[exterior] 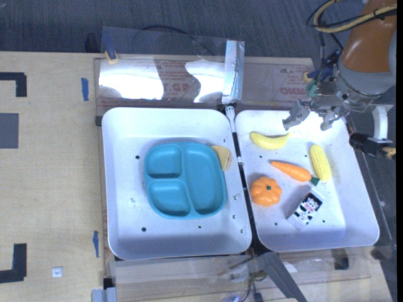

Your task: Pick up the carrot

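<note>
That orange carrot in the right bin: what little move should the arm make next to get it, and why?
Probably a short move toward the near side of the bin, then down. The gripper hangs open at the far edge of the right white bin, holding nothing. The tapered orange carrot lies nearer the camera, between the yellow banana, the yellow corn cob and the small orange pumpkin.

Two white bins. The left one holds a bright blue plate. The right one has a yellow banana, yellow corn, an orange carrot, an orange pumpkin, and a black-and-white spotted carton.
</note>
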You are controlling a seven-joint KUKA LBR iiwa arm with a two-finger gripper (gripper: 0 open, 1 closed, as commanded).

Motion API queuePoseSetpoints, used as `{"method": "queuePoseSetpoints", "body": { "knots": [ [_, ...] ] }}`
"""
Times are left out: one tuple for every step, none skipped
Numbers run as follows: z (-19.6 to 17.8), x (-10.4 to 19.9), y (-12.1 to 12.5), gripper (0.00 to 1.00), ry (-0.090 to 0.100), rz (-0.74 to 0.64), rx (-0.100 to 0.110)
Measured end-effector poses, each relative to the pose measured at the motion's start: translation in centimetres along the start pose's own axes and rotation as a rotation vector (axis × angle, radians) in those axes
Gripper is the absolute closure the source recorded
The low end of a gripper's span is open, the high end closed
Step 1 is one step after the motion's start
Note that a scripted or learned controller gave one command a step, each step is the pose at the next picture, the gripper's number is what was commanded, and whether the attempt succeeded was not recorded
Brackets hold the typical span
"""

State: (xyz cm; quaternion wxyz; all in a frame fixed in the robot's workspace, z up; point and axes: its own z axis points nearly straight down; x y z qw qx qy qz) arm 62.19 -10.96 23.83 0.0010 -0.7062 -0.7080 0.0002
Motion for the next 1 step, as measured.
{"method": "queuePoseSetpoints", "body": {
  "knots": [
    [-8.32,-3.13,1.86,0.0,-0.005,-0.058,-0.013]
  ]
}}
